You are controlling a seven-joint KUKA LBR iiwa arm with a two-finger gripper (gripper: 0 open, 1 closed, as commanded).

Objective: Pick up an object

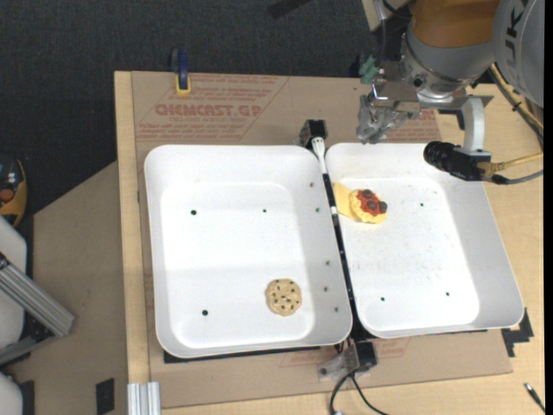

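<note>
Currently | end effector (pixel 378 124) at right bin's (pixel 484 258) far rim, finger state unclear | yellow-red toy (pixel 366 205) lies directly nearer camera, below it.

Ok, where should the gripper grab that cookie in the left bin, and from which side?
Probably straight down from above, fingers closing across the rim of the cookie. It is a thin round disc lying flat on the floor of the left bin, well off the walls, so no other angle offers an edge.
</note>
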